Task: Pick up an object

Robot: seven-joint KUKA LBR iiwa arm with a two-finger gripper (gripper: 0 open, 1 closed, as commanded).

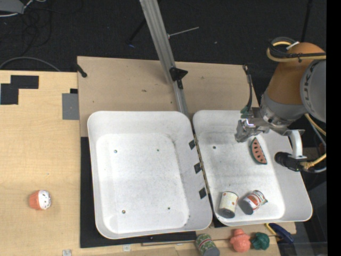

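Note:
The right bin (229, 159) holds a watermelon slice (258, 151) near its right side, a white cup (228, 203) lying at the front, and a small can with a red label (253, 201) beside the cup. My gripper (244, 131) hangs over the upper part of the right bin, just left of the watermelon slice. Nothing shows between its fingers. The arm reaches in from the right, orange band above the wrist.
The left bin (141, 172) sits beside the right one. A metal rail (162, 47) slants down to the bins' far junction. A small red-and-white figure (40, 199) lies on the wood at left. Small toys (240, 241) lie past the right bin's front rim.

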